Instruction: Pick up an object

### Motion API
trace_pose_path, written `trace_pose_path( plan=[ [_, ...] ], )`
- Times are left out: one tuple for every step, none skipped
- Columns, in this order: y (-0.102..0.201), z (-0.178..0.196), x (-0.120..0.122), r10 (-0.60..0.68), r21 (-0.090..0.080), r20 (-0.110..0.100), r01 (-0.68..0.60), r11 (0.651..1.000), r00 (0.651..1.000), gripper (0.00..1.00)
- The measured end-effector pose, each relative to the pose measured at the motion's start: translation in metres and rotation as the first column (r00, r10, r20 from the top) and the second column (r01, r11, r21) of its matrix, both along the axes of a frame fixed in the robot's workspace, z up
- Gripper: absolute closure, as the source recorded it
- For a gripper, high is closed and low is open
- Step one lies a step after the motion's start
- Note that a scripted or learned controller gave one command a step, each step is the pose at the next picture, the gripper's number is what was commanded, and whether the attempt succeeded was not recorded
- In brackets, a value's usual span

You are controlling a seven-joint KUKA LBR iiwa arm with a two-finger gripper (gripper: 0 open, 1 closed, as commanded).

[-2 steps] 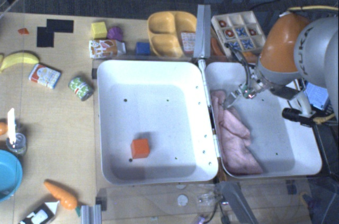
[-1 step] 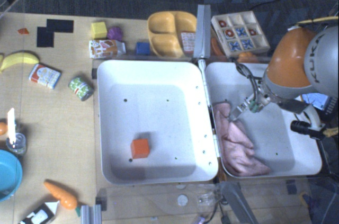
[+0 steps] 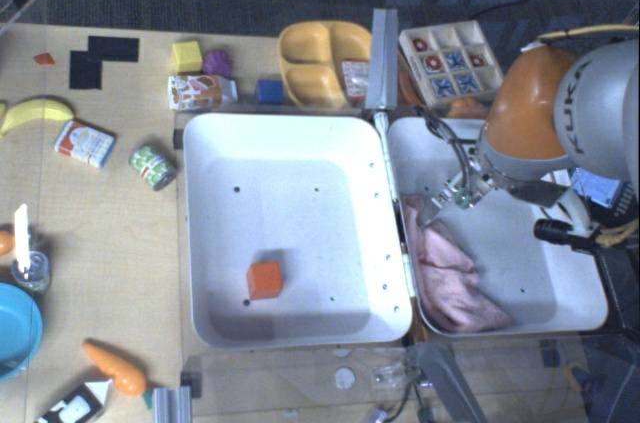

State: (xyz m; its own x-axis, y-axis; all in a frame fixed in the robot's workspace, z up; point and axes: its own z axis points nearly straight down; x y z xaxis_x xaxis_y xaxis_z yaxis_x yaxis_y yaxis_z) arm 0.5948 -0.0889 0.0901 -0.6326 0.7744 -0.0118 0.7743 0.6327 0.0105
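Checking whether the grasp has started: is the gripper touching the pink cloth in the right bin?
Cannot tell. In the camera view the gripper sits just above the pink cloth's top edge, but the slanted angle hides any contact or gap.

L bin holds a block near its front edge. R bin sits beside it, w/ a cloth along its left wall. Gripper hangs over R bin, just behind the cloth. Divided dish lies behind L bin; banana far left on bench.
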Motion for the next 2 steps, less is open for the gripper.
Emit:
trace_pose_path(
  plan=[
    [0.0009,0.0147,0.0046,0.0,0.0,0.014,0.0,1.0,1.0,1.0],
    [0.0007,0.0147,0.0046,0.0,-0.001,0.014,0.0,1.0,1.0,0.0]
  ],
)
